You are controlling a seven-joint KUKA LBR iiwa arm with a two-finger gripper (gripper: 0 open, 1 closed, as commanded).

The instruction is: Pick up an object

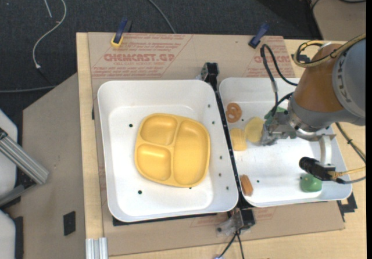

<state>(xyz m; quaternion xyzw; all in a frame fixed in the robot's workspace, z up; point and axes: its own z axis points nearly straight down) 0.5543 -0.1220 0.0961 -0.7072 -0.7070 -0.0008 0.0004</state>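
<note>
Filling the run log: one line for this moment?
arm: over right bin | gripper: beside pale yellow piece | grasp: unconfirmed

Single fixed overhead camera, slanted down on both bins (110, 136).

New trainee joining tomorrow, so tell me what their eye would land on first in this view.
First the big yellow divided plate, lying in the middle of the left bin. Then the grey and orange arm reaching into the right bin, its gripper low beside a pale yellow piece.
</note>
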